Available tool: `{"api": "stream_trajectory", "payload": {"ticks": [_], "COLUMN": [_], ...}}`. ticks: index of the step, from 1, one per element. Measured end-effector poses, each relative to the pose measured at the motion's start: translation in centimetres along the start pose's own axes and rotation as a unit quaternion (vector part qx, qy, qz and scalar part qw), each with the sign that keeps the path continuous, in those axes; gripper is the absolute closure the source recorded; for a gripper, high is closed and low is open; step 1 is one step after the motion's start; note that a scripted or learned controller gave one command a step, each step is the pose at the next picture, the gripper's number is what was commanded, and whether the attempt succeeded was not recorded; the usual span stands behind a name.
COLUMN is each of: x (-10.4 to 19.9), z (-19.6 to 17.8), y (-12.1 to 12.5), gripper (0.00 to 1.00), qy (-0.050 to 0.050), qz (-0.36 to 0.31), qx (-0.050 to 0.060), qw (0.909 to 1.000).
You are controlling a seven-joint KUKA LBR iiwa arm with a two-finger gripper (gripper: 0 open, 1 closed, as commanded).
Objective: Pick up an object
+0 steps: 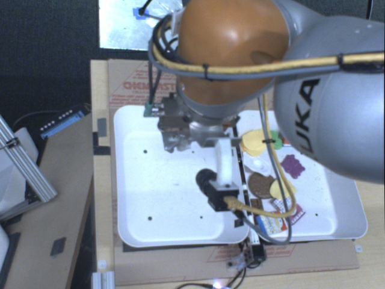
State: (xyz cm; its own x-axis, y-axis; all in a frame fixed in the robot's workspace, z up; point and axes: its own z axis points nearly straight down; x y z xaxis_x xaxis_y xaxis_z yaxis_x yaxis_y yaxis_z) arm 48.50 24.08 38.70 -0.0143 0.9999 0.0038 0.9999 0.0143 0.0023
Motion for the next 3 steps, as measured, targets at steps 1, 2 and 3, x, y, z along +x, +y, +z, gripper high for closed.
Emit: {"api": "stream_trajectory", "payload": {"ticks": [1, 2, 3], "x": [-0.6, -0.6, -0.6], "z": [-15.8, -14.8, -16.0], "y": [0.2, 0.1, 0.2], "gripper": [1.0, 0.0, 1.0], "qy": [0.003, -0.001, 0.0], "qz": [0.004, 0.004, 0.002], "qx": [-0.008, 0.0, -0.001], "qw": [1.0, 1.0, 1.0]}}
